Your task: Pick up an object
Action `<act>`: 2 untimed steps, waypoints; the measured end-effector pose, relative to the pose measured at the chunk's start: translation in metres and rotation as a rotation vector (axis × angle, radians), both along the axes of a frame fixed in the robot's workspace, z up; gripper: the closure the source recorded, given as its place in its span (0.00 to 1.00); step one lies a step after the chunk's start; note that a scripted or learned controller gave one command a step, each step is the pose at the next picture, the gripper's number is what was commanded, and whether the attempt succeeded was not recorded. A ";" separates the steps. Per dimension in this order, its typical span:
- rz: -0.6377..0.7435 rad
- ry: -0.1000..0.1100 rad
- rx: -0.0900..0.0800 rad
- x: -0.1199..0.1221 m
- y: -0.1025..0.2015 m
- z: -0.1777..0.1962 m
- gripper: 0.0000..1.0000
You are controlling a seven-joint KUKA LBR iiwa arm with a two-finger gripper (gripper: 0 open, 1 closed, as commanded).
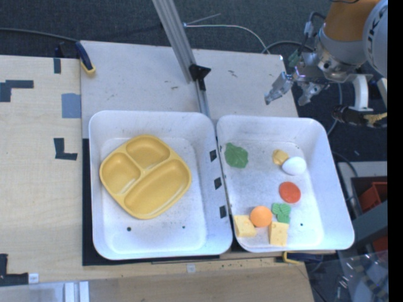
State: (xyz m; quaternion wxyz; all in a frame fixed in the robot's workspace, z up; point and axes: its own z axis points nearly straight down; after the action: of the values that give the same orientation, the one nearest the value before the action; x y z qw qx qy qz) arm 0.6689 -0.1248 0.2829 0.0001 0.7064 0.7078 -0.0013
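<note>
White right bin (315,131) items untouched; I see gripper (291,90) above its rim, fingers spread, empty — pick not begun.

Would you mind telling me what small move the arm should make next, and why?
Probably swing the gripper toward the camera and down over the right bin. It hangs beyond the bin's far edge holding nothing, while the food pieces lie inside; the white egg near the far side looks closest.
</note>
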 end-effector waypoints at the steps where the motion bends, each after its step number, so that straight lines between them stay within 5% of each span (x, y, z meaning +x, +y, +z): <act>1: -0.004 0.007 0.001 -0.007 -0.069 -0.141 0.00; 2: 0.000 -0.004 0.002 -0.036 -0.047 -0.086 0.00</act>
State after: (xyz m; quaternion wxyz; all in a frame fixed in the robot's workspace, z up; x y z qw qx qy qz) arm 0.6325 -0.1721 0.1973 0.0007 0.7065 0.7077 0.0007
